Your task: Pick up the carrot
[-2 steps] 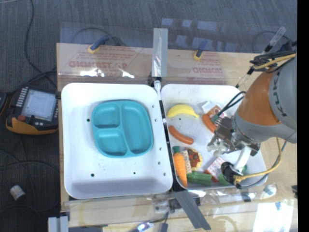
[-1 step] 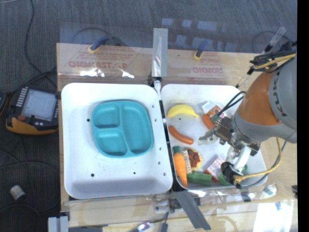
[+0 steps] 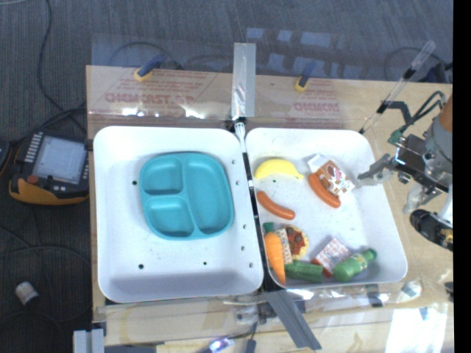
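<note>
The carrot (image 3: 274, 254) is a short orange piece lying along the left wall of the right bin (image 3: 383, 219), near its front left corner. A pizza slice (image 3: 296, 241) lies against its right side and a green cucumber (image 3: 303, 271) lies at its lower end. My gripper (image 3: 408, 164) hangs at the right rim of the right bin, well to the right of the carrot and farther back. It is partly cut off by the view's edge, with nothing visibly held.
The right bin also holds a yellow banana (image 3: 278, 170), two sausages (image 3: 276, 206) (image 3: 324, 190), a wrapped snack (image 3: 333, 175), a pink packet (image 3: 331, 252) and a green vegetable (image 3: 353, 265). A teal divided plate (image 3: 184, 195) lies in the left bin (image 3: 118, 263).
</note>
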`<state>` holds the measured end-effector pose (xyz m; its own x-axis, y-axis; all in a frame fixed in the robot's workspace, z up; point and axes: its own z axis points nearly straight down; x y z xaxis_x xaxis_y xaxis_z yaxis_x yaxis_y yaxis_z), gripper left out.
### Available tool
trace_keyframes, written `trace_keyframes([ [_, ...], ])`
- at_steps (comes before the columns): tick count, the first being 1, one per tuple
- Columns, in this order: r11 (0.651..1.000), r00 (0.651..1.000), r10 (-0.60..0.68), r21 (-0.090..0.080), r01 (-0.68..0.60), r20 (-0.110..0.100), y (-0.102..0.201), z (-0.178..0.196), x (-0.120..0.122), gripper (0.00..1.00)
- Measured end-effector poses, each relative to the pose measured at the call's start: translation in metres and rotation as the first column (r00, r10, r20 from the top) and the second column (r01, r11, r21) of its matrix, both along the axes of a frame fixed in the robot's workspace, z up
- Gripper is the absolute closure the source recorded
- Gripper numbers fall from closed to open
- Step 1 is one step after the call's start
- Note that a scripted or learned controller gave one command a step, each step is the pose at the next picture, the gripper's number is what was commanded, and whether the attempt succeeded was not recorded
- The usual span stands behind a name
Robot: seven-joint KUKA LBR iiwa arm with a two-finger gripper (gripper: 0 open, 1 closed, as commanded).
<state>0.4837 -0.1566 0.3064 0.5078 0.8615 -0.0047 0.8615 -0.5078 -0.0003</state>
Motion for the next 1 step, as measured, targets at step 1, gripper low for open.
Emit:
trace_keyframes([
  [1,0.999,0.999,-0.031,0.005,0.031,-0.004,0.0412,-0.1279,-0.0011,0.00],
])
